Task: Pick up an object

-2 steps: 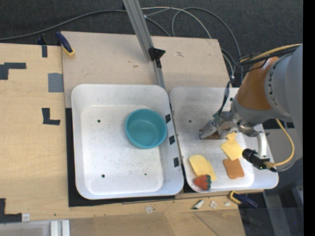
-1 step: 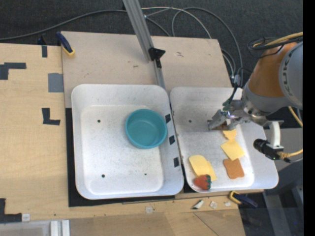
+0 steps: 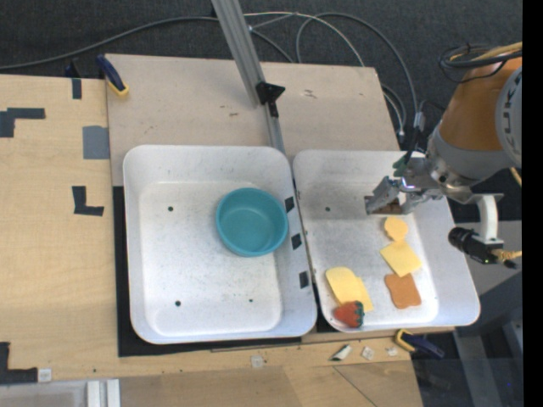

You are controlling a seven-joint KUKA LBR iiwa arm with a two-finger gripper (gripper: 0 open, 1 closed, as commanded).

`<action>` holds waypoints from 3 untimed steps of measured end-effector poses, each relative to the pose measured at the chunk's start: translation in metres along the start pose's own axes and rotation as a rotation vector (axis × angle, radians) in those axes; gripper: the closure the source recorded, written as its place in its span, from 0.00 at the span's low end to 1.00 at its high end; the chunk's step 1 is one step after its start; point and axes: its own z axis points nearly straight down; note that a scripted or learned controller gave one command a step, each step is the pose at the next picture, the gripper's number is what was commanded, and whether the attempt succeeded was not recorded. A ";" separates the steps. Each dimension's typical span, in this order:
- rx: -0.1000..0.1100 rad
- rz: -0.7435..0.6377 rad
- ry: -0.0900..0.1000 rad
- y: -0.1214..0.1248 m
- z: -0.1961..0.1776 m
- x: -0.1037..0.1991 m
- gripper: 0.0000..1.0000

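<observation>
Two bins (image 3: 136,227), tool (image 3: 383,200) over right-hand one.

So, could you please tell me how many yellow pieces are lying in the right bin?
3: a small yellow piece just below the hand, a yellow square beneath it, and a larger yellow piece toward the bin's front-left. The hand may hide more.

Matt plywood bench (image 3: 51,227) — speckled bins (image 3: 153,312).
</observation>
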 end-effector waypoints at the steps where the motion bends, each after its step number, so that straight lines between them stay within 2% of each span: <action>1: 0.000 0.000 -0.001 0.005 -0.044 -0.004 1.00; 2: 0.004 -0.004 0.002 0.012 -0.030 0.046 1.00; 3: 0.004 -0.005 0.003 0.011 -0.036 0.095 1.00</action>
